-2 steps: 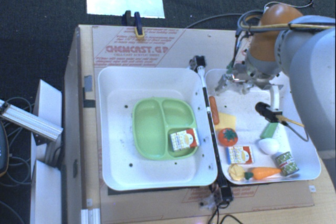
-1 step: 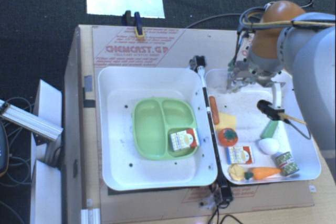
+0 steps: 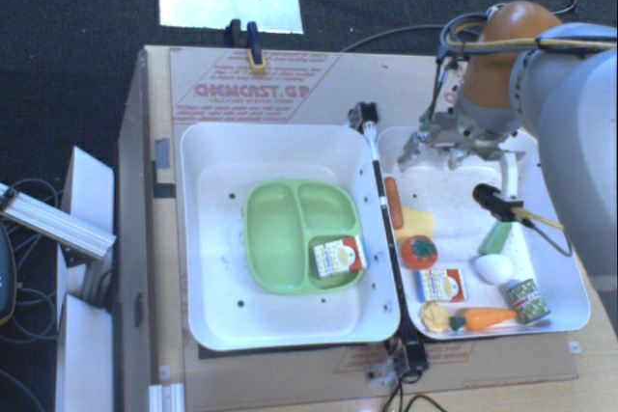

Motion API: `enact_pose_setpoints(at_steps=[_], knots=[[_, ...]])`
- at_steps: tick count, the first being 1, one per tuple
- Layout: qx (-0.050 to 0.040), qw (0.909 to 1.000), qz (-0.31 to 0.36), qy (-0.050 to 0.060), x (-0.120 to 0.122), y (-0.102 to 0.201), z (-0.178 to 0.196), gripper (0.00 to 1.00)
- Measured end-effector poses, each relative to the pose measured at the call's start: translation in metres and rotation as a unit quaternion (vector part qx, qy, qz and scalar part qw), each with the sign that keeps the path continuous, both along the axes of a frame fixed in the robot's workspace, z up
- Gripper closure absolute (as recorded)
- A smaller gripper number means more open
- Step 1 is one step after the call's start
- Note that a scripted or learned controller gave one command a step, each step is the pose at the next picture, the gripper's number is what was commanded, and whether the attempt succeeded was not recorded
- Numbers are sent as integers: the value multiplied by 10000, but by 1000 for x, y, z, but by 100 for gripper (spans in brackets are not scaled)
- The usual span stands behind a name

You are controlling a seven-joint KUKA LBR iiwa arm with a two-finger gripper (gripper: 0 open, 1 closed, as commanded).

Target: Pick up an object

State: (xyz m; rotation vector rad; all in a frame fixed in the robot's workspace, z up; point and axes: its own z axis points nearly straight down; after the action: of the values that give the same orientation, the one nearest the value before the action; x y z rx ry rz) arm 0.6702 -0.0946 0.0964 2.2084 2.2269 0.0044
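My gripper (image 3: pixel 452 148) hangs over the back of the right bin (image 3: pixel 570 299), with the grey arm and its orange band coming in from the right. Nothing shows in its grasp. In front of it in that bin lie a red sausage (image 3: pixel 391 201), a yellow cheese slice (image 3: pixel 416 222), a tomato (image 3: pixel 419 252), a small carton (image 3: pixel 441 285), a green block (image 3: pixel 498 236), a white egg (image 3: pixel 494 267), a can (image 3: pixel 527 300), a carrot (image 3: pixel 485 317) and a yellow piece (image 3: pixel 435 314). The sausage is the nearest to the gripper, to its lower left.
The left bin (image 3: pixel 208 207) holds a green divided plate (image 3: pixel 280 232) with a second small carton (image 3: pixel 337 258) in its near right compartment. A black rail (image 3: pixel 379 178) runs between the bins. Clamps (image 3: pixel 246 39) stand at the bench's back edge.
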Motion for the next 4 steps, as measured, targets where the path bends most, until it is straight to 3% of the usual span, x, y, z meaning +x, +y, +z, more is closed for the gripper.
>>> enact_pose_setpoints(at_steps=[1,2,3,4], knots=[[-4,10000,11,-19,1,0,11,100],[-5,10000,14,-17,1,0,11,0],[1,10000,-39,24,-92,7,-12,0],[4,10000,-37,8,-91,7,-1,100]])
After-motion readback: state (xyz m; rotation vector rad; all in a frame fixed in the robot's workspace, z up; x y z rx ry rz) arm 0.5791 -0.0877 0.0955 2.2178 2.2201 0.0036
